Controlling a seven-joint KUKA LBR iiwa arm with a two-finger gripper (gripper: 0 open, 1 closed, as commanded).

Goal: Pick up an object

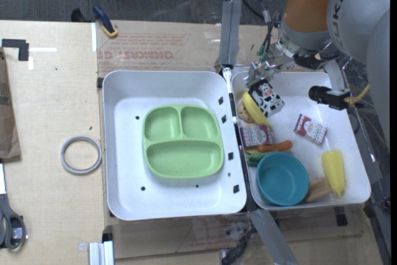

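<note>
From my seat, the gripper [265,80] hangs over the back left corner of the right bin [355,133], its metal fingers [256,68] pinched on a small black-and-white carton [269,98]. The carton sits tilted between them, upper end caught, lower end pointing down toward the bin floor. I judge it is lifted clear or nearly so, though it hangs just beside a yellow banana [250,110] and I cannot tell whether the two touch. The tilt suggests the grip is off-centre, near one end, so the carton could swing or slip if I raise it quickly.

Below the banana lie a flat printed packet [255,134], an orange carrot [275,147] and something green [253,159], all crowded against the bin's left wall. A blue bowl [283,179] sits at the front, a brownish item [319,189] just beside it. A red-and-white box [309,128] and a yellow corn cob [334,172] lie well apart on the right side, easier targets had the arm gone there.

The left bin [118,133] holds a green divided plate [183,141], centred. On the bench [49,102] to the left lies a grey ring [81,154].
</note>
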